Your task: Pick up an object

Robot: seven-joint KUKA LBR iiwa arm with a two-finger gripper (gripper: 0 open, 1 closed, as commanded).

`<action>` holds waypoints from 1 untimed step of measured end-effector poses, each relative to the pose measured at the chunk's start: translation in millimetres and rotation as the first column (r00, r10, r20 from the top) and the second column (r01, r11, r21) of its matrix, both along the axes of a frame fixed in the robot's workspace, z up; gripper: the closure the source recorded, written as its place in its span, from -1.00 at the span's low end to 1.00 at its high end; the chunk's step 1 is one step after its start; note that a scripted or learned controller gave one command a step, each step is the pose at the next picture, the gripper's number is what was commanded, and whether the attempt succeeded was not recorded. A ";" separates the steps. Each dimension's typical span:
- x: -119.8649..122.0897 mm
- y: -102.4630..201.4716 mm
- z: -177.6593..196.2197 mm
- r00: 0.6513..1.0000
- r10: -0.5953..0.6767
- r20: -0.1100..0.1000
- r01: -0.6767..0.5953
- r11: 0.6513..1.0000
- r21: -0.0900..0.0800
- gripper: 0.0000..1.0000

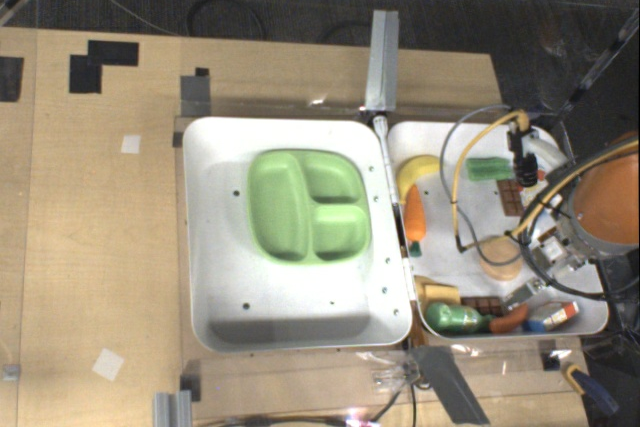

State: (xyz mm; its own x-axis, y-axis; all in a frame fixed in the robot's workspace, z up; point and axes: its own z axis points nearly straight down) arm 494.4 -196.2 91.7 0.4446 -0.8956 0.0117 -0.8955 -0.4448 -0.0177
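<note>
I judge the gripper (543,283) low among right bin (592,323) clutter, grip state indeterminable; next, confirm a hold.

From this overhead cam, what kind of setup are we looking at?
Likely a robotics lab bin-picking cell: two white bins on a wooden bench, toy food like a carrot, and a cabled arm.

Light wooden bench (90,245), dark carpet beyond far edge. Directly on it: two shallow white bins side by side, left bin (215,315) and right bin (590,320), touching along metal divider rail (381,65). Black tape patches (100,63) near far left corner. Small pale paper squares (131,144) left of bins.
</note>
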 end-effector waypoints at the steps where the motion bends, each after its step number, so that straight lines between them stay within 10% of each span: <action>1: -0.4 1.4 -0.3 0.971 0.239 -0.002 -0.239 0.971 -0.003 -1.00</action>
State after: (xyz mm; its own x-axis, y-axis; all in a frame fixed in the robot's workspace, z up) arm 494.0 -194.8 91.4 0.6458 -0.7634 0.0135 -0.7632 -0.6460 -0.0147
